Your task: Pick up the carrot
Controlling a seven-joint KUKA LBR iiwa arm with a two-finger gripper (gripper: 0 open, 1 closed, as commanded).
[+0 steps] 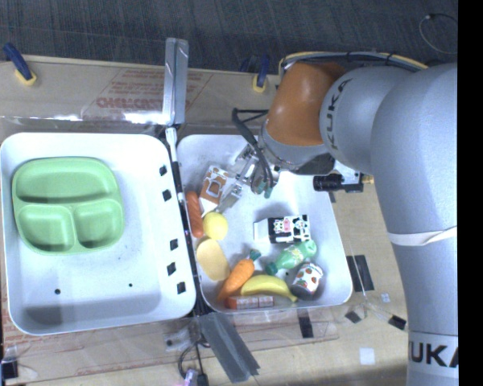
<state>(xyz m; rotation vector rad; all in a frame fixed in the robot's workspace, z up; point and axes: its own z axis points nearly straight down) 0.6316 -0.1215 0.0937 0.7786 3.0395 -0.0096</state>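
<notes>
The carrot (pixel 237 277), orange with a green top, lies tilted near the front of the right bin (pixel 332 223), between a pale yellow potato-like piece (pixel 212 258) and a banana (pixel 268 285). My gripper (pixel 248 175) hangs over the back part of the right bin, beside a small brown and white box (pixel 215 186). It is well apart from the carrot, which lies toward the front edge, and the carrot rests free in the bin.
The right bin also holds a red sausage (pixel 195 212), a lemon (pixel 216 226), a black and white carton (pixel 282 228), a green item (pixel 294 256), a round toy (pixel 308 279) and a red bar (pixel 250 301). A green divided tray (pixel 67 203) sits in the left bin (pixel 88 308).
</notes>
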